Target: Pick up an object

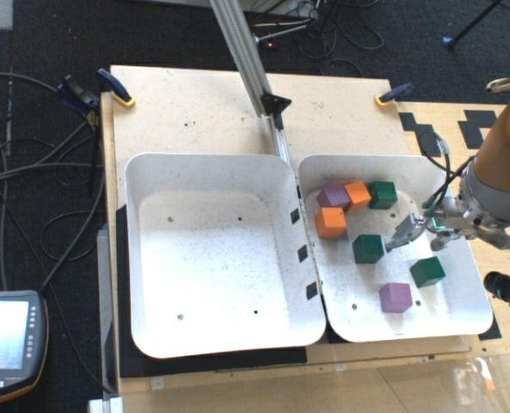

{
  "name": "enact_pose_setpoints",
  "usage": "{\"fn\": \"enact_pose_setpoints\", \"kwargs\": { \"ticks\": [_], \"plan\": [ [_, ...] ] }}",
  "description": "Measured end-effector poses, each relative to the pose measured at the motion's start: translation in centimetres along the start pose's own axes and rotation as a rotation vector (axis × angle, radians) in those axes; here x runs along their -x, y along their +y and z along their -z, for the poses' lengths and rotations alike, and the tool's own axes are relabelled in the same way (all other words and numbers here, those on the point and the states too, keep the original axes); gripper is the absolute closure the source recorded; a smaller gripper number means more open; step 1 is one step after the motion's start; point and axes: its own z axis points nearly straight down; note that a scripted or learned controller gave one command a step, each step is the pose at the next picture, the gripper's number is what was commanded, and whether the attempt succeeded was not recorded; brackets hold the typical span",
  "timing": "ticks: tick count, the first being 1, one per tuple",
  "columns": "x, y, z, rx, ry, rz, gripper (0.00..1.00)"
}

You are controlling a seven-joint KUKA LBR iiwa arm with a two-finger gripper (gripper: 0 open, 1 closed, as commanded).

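The arm (495,166) enters at 3 o'clock, cut off by the frame edge; only the orange band and grey wrist are visible. The end effector (407,233) sits low over the right bin (474,317); its metallic fingers blur against the white floor, so I cannot tell if they are apart or together. Nothing is seen between them.

Right bin contents, all matte cubes with crisp edges: a purple block (332,197), orange block (357,194) and green block (382,194) in a row at the bin's 12 o'clock; a second orange block (330,222) just below the purple one; a green block (368,249) just beside the fingertips at their 8 o'clock; another green block (427,272) at their 5 o'clock; a purple block (396,297) toward 6 o'clock.

The left bin (143,231) is smooth white plastic with rounded corners. The table (194,110) is pale speckled board.
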Motion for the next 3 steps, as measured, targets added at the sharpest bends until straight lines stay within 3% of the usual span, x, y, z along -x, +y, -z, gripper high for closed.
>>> {"fn": "enact_pose_setpoints", "kwargs": {
  "ticks": [1,3],
  "plan": [
    [0.0,0.1,0.2,0.005,-0.001,-0.001,0.00],
    [0.4,-0.2,-8.9,-0.001,0.000,-0.003,0.00]
  ]
}}
